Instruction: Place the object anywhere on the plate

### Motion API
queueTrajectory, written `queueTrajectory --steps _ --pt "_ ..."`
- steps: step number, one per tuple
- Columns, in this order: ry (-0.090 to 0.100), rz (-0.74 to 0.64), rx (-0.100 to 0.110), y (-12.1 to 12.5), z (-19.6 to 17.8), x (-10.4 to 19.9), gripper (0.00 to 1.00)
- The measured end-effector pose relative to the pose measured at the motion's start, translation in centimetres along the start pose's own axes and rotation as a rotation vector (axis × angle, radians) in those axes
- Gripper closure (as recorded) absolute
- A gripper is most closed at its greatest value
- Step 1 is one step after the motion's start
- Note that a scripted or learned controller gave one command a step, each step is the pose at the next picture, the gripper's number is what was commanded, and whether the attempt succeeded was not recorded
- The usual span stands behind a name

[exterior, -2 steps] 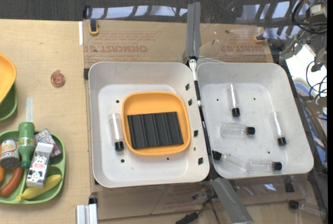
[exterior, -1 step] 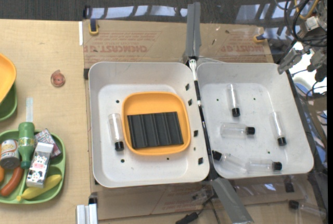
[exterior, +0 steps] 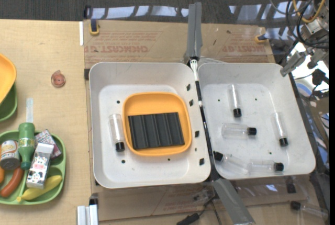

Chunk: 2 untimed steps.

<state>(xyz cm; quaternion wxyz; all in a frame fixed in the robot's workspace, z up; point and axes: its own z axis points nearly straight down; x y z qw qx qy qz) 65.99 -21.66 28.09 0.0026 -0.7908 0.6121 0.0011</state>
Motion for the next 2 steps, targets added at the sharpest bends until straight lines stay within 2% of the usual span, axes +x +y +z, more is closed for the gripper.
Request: queueTrajectory --steps 1,2 --pt "0.001 -0.029 0.001 -0.1 -0.8 -0.5 0.00" --pt "0.000 -0.227 -0.001 -0.1 2.1 -0.4 0.00"
